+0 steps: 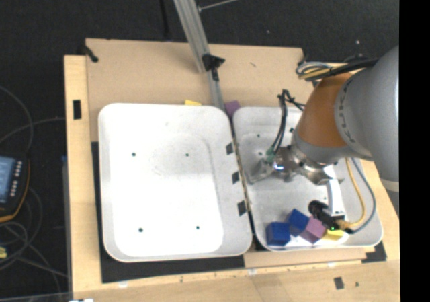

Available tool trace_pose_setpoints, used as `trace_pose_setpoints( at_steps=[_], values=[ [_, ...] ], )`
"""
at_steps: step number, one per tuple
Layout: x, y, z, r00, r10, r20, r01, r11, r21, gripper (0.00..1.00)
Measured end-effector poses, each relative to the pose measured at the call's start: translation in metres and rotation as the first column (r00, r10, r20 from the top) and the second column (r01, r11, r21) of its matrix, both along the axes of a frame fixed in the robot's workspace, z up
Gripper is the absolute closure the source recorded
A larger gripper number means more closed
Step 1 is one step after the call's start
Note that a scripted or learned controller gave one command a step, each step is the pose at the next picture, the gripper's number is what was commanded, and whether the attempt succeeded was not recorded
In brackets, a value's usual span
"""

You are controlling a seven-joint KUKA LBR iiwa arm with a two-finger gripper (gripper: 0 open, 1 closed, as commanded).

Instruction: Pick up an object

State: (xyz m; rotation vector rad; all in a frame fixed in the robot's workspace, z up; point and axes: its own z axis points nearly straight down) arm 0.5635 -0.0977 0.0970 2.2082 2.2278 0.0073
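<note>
The arm (349, 119) reaches into the right bin (259, 126). I cannot tell how its jaws stand. Blue blocks (285, 227) lie near the front.

The arm (376, 112) is a thick, smooth grey tube with a rounded shell, and a broad orange band (321, 116) wraps it just above the wrist — matte, slightly brownish in this light. Below the band sits a pale metal wrist section (310, 167). Thin dark cables (282, 122) loop beside the band, and a yellow cable (366, 201) curves down lower — the hand (269, 169) is small, metallic and blurred
</note>
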Motion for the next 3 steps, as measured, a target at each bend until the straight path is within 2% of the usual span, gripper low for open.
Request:
trace_pose_setpoints(
  at_steps=[1, 2, 3],
  values=[
    [-0.002, -0.005, 0.012, 1.0, -0.009, 0.001, 0.009, 1.0, -0.002, 1.0],
    [-0.001, -0.007, 0.022, 1.0, -0.009, 0.004, 0.009, 1.0, -0.003, 1.0],
    [0.067, 0.019, 0.106, 1.0, -0.002, 0.006, 0.002, 1.0, -0.002, 1.0]
  ],
)
